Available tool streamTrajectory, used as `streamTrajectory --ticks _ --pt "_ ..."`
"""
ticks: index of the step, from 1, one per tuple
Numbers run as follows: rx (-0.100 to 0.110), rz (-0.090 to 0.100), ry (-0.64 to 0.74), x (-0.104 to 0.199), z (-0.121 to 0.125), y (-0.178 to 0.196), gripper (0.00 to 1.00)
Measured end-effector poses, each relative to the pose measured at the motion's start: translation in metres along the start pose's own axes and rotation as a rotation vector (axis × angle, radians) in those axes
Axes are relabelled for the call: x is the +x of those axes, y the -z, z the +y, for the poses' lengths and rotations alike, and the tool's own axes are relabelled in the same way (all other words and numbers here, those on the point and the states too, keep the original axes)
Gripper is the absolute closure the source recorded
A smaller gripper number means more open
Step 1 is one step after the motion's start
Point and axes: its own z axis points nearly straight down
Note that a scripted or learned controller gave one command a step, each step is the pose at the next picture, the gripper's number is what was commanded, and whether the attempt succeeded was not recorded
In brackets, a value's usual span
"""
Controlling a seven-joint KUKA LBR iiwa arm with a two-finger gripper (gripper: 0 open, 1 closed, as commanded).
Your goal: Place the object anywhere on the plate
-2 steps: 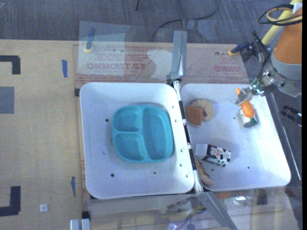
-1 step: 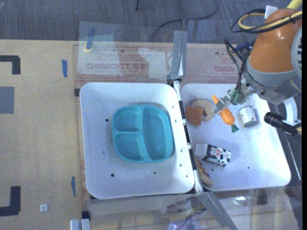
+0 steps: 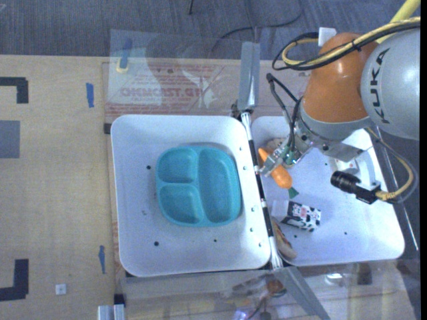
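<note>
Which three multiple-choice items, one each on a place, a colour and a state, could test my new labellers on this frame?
1. Where does the plate lie?
A. left bin
B. right bin
C. on the floor

2. What colour is the plate?
A. red
B. teal
C. black

3. How many compartments does the plate show?
A. one
B. three
C. six

Key: 1 A, it sits inside the left bin. 2 B, its whole surface is teal. 3 B, ridges split it into two small sections and one long one.

The arm [image 3: 393,79] bears the letters "KUKA" (dark, running down its grey casing, partly cut off).
</note>
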Motion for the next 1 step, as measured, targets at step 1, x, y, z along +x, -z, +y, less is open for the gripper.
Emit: streamTrajectory --ticks 1 --pt "-0.003 -0.002 0.012 0.0303 0.0491 0.0003 1.0"
